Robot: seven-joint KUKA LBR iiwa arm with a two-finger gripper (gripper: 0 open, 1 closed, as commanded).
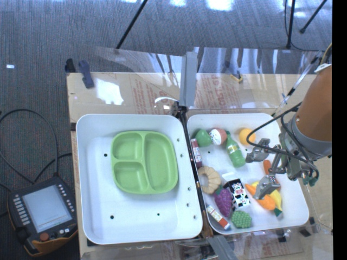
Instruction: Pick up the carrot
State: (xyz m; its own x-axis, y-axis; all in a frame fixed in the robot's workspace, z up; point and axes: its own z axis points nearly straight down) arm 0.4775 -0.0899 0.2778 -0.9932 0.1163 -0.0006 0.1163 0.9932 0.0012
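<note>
Low over the right bin (217, 121), toward its five o'clock corner, the jaws (269, 184) hang down from the arm (317, 110) with their tips right at the carrot (264, 201), placed, I judge, to close on it; whether they are spread or shut on it I cannot tell. Around the carrot crowd a yellow piece (277, 198) at three o'clock and a cow carton (238, 194) at nine, while the green plate (145, 162) lies apart in the left bin (92, 199).

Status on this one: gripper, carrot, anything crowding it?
Gripper down in right bin, over the carrot; grasp unconfirmed. Carrot lies by bin's right side. Yellow toy touching it, cow-print carton just left.
</note>
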